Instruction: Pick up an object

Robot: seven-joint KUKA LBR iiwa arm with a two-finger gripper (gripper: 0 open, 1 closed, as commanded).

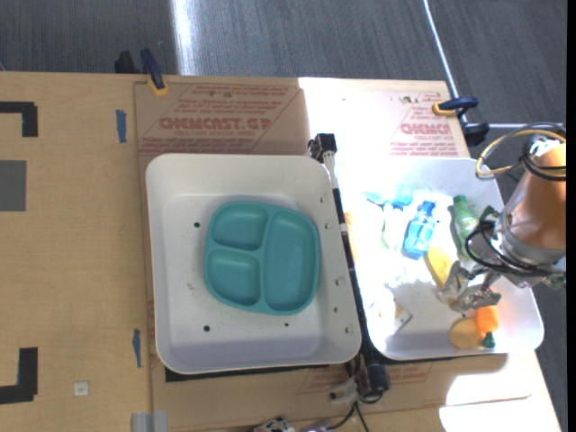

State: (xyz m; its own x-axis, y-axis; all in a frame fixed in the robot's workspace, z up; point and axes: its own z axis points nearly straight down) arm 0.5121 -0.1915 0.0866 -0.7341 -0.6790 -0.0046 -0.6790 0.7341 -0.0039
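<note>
- Camera view: gripper (470, 288) low in right bin (405, 336), among small items.
- Its open/closed state cannot be told; no object seen in its grasp.
- Orange object (486, 319) just beside it, yellow object (438, 265) near.
- Teal tray (262, 256) in left bin (171, 241).

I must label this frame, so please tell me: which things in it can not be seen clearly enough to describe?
- End effector, camera view: small and lost among the clutter, so its state is unclear.
- Items in the right bin: glare washes out the pale ones near the blue bottle.
- Yellow item: partly covered by the arm.
- Arm: cut off by the right edge.
</note>
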